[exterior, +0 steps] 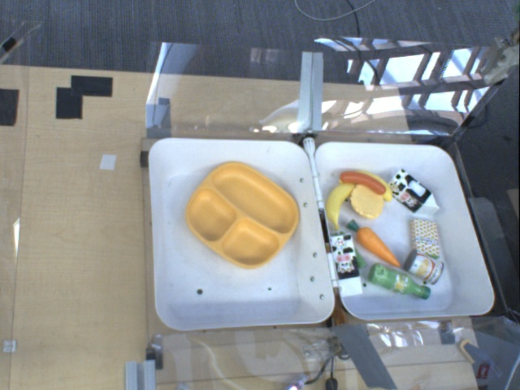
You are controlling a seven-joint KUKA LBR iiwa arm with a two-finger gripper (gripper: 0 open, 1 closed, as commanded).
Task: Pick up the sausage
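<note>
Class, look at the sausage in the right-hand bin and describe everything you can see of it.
The sausage is a small, smooth, orange-red toy-like link with rounded ends, looking like glossy plastic. It lies flat on the floor of the right bin, near the far edge, running roughly left to right with a slight tilt. Its near side lies against the banana and the round yellow piece. Whether it actually touches them cannot be told. Nothing grips it.

dark carpet (203, 6), tan bench (73, 242), black cable (349, 6)
</note>
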